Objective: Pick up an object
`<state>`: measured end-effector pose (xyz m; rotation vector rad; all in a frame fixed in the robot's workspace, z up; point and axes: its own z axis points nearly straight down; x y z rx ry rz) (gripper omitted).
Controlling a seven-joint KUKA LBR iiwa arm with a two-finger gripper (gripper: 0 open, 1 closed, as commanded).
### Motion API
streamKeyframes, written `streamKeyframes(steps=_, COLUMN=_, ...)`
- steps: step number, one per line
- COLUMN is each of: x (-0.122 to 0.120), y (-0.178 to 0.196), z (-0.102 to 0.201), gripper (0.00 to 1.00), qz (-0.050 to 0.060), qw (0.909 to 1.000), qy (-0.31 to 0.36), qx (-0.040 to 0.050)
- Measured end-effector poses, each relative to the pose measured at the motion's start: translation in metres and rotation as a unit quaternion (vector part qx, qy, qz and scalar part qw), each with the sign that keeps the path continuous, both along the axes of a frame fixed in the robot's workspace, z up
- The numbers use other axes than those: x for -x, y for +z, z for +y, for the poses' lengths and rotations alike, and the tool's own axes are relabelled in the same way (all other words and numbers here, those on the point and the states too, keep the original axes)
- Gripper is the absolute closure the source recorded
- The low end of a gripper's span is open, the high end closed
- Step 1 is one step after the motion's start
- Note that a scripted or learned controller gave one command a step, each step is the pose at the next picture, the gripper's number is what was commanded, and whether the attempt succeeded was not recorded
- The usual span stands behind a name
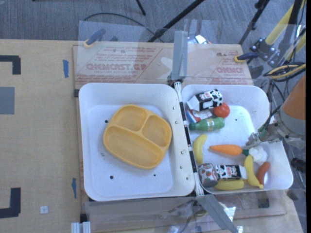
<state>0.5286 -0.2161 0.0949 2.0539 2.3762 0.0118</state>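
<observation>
The right bin (243, 111) holds a heap of toy food. At its back lie a black-and-white carton (210, 100), a red tomato (221, 110) and a green bottle (208, 125). A banana (198, 147) and a carrot (226, 150) lie in the middle. Along the front are a can (207, 174), a second cow-print carton (228, 171), another banana (251, 171) and a sausage (263, 172). My gripper (260, 137) hangs low at the bin's right side, just right of the carrot's leafy end and above a small white object (257, 154).
The left bin (92, 130) holds a yellow divided plate (137, 136). The bins' rims (182, 130) meet in the middle. The arm's orange band (296, 103) is at the right edge, with cables and stands behind it.
</observation>
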Motion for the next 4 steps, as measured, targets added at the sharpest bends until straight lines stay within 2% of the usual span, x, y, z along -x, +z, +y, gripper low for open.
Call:
streamKeyframes(steps=1, x=-0.013, y=0.133, z=0.058, gripper=1.00, qz=0.005, qw=0.9898, qy=-0.142, qx=0.0030)
streamKeyframes(steps=2, x=-0.013, y=0.133, z=0.058, gripper=0.00, qz=0.005, qw=0.9898, qy=-0.142, qx=0.0029)
streamKeyframes(steps=3, x=-0.022, y=0.004, z=0.061, gripper=0.00, qz=0.007, qw=0.9952, qy=-0.097, qx=0.0017)
streamKeyframes(steps=4, x=0.002, y=-0.008, z=0.105, gripper=0.00, qz=0.000, qw=0.9982, qy=-0.060, qx=0.0036)
